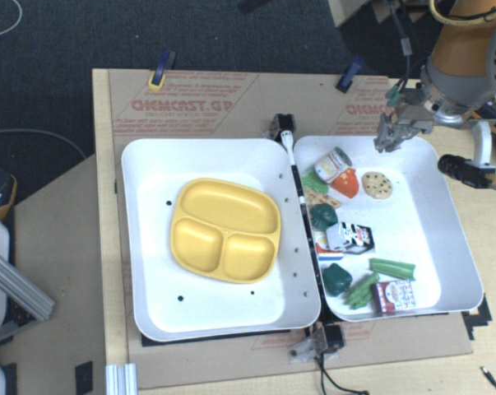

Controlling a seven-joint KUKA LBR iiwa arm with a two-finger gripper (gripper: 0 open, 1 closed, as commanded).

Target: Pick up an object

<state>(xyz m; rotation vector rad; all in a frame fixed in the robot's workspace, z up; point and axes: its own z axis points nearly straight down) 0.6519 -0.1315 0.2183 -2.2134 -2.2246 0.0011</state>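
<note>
Looking down, you see "CHEMCAST" printed on the board [190, 101] beneath both bins. Your gripper [387, 142] hovers at the right bin's [453, 245] back edge; its finger state is unclear. A round cookie [377, 185] lies near that edge. The left bin [141, 220] carries a glossy yellow tray [224, 230].

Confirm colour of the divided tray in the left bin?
Yellow, plain: divided tray, seen in the camera view.

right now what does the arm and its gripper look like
The arm is grey metal with an orange band above the wrist, and dark and yellowish cables loop beside it. The gripper is a small grey metal unit with two thin dark fingers, and a black cylindrical part juts out beside the wrist.
</note>
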